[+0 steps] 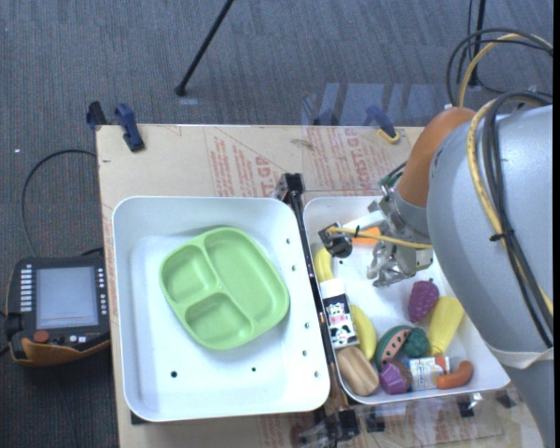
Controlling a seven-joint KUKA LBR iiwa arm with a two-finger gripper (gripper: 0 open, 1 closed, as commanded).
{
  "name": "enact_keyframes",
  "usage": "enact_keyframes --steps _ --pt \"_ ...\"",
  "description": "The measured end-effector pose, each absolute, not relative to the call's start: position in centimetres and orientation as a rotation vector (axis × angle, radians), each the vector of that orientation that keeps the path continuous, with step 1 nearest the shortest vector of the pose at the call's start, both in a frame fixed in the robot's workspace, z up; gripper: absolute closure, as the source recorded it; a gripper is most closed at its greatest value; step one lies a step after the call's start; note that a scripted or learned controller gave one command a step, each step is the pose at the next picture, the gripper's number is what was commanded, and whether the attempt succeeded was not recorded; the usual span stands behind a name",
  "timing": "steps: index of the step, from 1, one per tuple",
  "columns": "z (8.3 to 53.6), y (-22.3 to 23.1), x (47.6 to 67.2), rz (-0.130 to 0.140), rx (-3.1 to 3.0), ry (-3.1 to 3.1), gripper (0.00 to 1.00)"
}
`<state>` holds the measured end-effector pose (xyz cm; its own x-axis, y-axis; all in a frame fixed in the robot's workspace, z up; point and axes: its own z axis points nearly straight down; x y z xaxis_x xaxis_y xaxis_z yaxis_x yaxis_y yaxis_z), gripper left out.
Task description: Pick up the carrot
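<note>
Gripper (392,271) over right bin (490,376); finger state cannot be told. Carrot (369,239) judged light, rigid, slick; mid-length grasp advised.

My grey arm (504,222) wears an orange band (just above the wrist), over white bins (131,343) holding a lime-green plate (224,287), purple grapes (423,300), yellow corn (445,323) and a cow-patterned black-and-white carton (336,317).
</note>
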<state>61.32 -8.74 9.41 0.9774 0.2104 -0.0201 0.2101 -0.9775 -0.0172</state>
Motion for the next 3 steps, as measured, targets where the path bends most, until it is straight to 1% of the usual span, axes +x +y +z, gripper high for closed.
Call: enact_keyframes --steps 1,2,3 --pt "21.6 -5.5 58.5 -0.006 -3.116 -0.358 1.00" --pt "25.4 -10.4 61.5 0.003 -3.120 -0.336 1.00" --pt "9.6 -11.2 59.8 0.039 -3.096 -0.447 1.00"
